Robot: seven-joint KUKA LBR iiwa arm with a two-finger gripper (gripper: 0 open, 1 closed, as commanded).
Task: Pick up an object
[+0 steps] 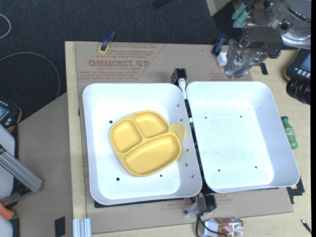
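Nearest the camera lay a small brown-and-white packet (228, 227) on the near edge of the surface (74, 132), just in front of the seam between the two bins. Beyond it, the task's thing, a yellow divided plate (145, 143), rested flat in the left bin (94, 132), around the middle and a little toward the right wall. Its long axis ran on a slant from far-left to near-right, with the two small compartments on the far side and the one large compartment toward the near-right; a pale yellow tab (178, 131) stuck out on its right, toward the divider. The right bin (266, 132) sat beside it. The gripper (240, 63) hung past the far rim of the right bin, well apart from the plate; whether its fingers were spread or closed I could not tell, and nothing showed between them. I judged the main risk to be the plate's broad, shallow form: fingers coming down on a compartment floor would likely slip off, and closing on the rim off-centre could tip the plate or push it against the bin wall.
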